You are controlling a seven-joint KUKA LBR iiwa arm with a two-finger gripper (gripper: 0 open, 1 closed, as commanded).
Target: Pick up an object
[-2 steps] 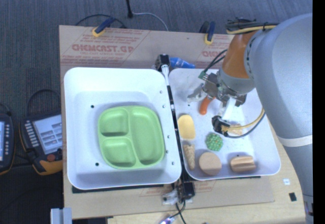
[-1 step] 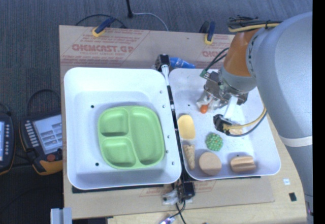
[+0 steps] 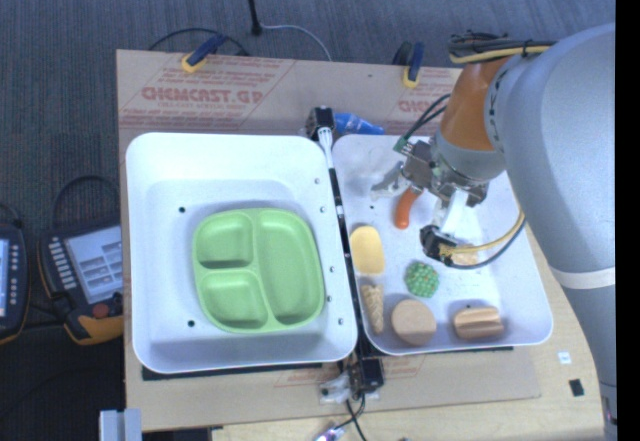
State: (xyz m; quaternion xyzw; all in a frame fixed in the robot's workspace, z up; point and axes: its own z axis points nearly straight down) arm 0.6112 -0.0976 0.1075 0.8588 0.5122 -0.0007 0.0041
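From my remote station I see the grey arm reaching in from the right, its orange band above the wrist, over the right bin (image 3: 520,324); the gripper (image 3: 418,191) hangs low at the bin's upper middle, and whether its claw is apart or together I cannot tell from this angle. An orange carrot-like piece (image 3: 403,210) lies tilted just beside the gripper, partly under it; I cannot say it is held. Below it in the same bin sit a yellow oblong piece (image 3: 367,249), a green knobbly ball (image 3: 422,279), a pale corn-like piece (image 3: 372,306), a round tan piece (image 3: 413,321) and a bread-coloured roll (image 3: 477,321), all near one another along the bin's lower half. The left bin (image 3: 150,189) holds a green divided tray (image 3: 258,268), lying flat at its middle; both bins rest side by side on a brown board (image 3: 200,94) clamped at its far edge.
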